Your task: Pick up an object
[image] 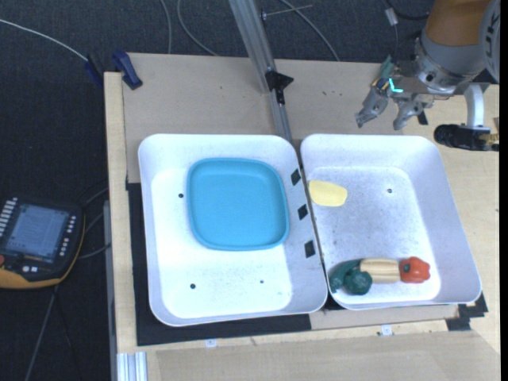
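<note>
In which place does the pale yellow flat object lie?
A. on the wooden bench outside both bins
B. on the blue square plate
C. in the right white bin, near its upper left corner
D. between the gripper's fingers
C: the pale yellow flat object rests on the floor of the right white bin, near its upper left corner.

Plastic bins on a matt wood bench; metal arm above dark carpet.

Both bins (226, 300) look like smooth white plastic, faintly glossy, floors speckled with dark scuffs. Blue tray (236, 203): smooth plastic, soft sheen. Yellow piece (327, 194), green lump (352, 279), tan piece (379, 270) and red piece (414, 270) all look like smooth, moulded plastic; green one slightly glossy. Bench (198, 94): pale, matt, wood-like board. Mat (143, 324) under left bin: black, matt. Rail (252, 30): bare brushed metal. Arm (460, 22): smooth orange shell over grey metal; gripper (389, 117) dull grey metal. Floor (48, 94): dark, rough, carpet-like weave. Cables (48, 34): thin, smooth-coated.
</note>
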Robot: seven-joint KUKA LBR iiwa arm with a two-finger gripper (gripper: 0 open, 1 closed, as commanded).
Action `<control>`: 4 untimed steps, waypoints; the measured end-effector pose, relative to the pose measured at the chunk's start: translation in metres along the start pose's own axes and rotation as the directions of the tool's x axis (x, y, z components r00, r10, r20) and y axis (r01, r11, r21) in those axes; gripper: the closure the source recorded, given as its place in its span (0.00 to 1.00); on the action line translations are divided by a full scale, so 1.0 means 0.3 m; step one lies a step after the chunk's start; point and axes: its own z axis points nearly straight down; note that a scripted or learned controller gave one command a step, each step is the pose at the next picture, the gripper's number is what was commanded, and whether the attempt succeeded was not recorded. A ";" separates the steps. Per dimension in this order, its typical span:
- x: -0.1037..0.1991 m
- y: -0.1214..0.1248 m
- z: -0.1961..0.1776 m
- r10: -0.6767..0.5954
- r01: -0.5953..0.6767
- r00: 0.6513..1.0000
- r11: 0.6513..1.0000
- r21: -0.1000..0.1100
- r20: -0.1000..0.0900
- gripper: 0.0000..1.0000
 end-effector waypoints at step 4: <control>-0.013 0.003 0.553 0.000 0.000 1.000 1.000 0.004 0.000 0.00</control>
